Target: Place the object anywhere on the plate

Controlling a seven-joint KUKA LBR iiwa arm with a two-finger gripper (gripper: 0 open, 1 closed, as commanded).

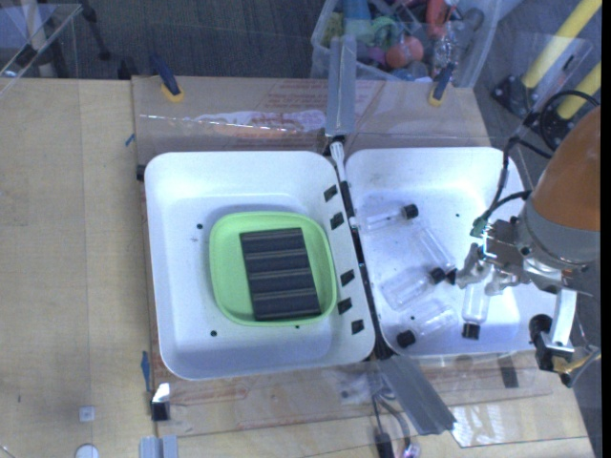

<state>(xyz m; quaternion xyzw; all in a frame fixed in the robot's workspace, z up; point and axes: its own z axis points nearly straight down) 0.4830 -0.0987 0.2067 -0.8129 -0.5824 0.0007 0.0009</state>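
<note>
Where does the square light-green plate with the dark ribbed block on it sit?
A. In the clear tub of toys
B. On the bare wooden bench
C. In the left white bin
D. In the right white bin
C: the square light-green plate, carrying the dark ribbed block, lies inside the left white bin.

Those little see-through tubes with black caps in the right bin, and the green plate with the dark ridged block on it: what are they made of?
The clear tubes with black caps look like transparent plastic, possibly glass: the white bin shows through them, and they glint. The square green plate looks like matte moulded plastic, with an even colour and soft rounded rim. The dark ridged block seems rubber or plastic, dull with faint sheen; I cannot tell which.
</note>
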